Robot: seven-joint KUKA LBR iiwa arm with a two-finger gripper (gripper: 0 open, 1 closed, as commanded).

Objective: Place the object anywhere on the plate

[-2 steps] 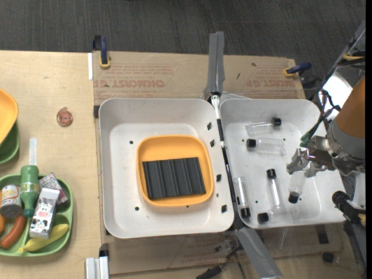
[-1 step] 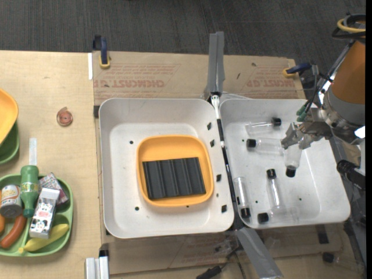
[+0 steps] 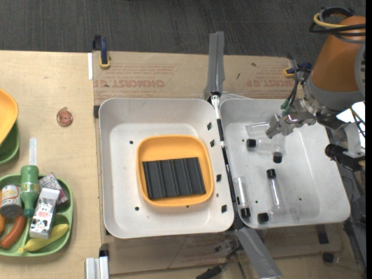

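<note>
Two shallow white plastic bins are sitting side by side on the bench: the left bin [image 3: 116, 173] and the right bin [image 3: 325, 214]. Only one view, so taking it left to right.

Left bin is carrying the task's target, a rounded-square orange plate [image 3: 152, 150] w/ a dark grey ribbed rectangular insert [image 3: 174, 177] lying across its middle. Nothing else is resting on the plate, so by my read the placing isn't done yet.

Right bin is holding several clear plastic tubes with black caps: one tube [image 3: 272, 188] near the bin's centre, another [image 3: 240, 197] along the left wall, a third [image 3: 278, 215] near the bottom, plus a couple of clear pieces w/ black ends [image 3: 251, 143] toward the top. All are lying on the bin floor.

Grey arm with orange band [image 3: 340, 54] is reaching in from the right, and its two-finger gripper [image 3: 280, 125] is hovering over the upper part of the right bin, near the top clear pieces. Finger state: can't tell, too small and cluttered w/ cables. No object is visibly sitting between them, so I'm judging pick, carry and drop are all still left.
</note>
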